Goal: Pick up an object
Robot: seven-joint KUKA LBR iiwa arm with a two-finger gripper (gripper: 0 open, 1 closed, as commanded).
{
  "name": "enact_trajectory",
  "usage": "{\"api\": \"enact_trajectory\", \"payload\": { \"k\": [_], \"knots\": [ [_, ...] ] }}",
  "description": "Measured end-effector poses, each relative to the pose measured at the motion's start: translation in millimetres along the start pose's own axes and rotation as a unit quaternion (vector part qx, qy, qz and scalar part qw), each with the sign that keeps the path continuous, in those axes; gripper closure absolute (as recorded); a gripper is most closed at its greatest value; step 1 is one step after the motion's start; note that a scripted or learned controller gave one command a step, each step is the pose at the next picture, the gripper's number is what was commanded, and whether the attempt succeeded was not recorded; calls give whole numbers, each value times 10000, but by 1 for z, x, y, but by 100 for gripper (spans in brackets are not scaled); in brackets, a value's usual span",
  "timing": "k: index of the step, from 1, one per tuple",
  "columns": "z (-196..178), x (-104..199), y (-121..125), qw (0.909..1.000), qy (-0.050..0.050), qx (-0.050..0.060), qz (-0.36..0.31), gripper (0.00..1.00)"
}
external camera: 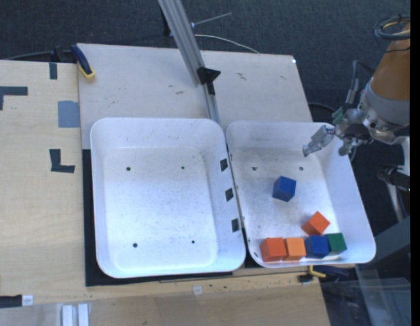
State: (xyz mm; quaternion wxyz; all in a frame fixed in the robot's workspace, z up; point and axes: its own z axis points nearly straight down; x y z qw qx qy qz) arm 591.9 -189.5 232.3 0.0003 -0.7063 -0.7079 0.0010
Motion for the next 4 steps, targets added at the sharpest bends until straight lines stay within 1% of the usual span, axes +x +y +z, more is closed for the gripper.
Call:
{"api": "enact_trajectory", "payload": {
  "k": [1,2,3,4],
  "knots": [
    [145,37,-13,10000,12,30,3,0],
    [131,37,-11,10000,12,10,0,100],
    [90,56,-19,10000,10,-13,-4,100],
    [84,56,-20,10000,14,9,-7,100]
  ]
}}
